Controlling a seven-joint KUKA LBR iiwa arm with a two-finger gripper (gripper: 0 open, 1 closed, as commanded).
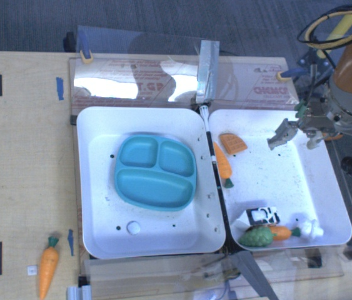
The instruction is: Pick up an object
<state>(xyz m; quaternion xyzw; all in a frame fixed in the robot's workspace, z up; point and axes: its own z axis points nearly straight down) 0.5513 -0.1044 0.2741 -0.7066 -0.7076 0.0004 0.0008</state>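
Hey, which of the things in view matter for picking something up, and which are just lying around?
Part of the job:
claw, above the right bin
orange slice
carrot by the divider
black-and-white toy
green leafy toy
small carrot
white piece

Just lying about:
blue divided plate in the left bin
toy carrot on the bench

Light wood surface is carrying black corner marks and blue tape bits at 9 o'clock. Dark grey carpeted floor is running along 12 o'clock. Clear plastic sheet at 12 is catching bright glare.
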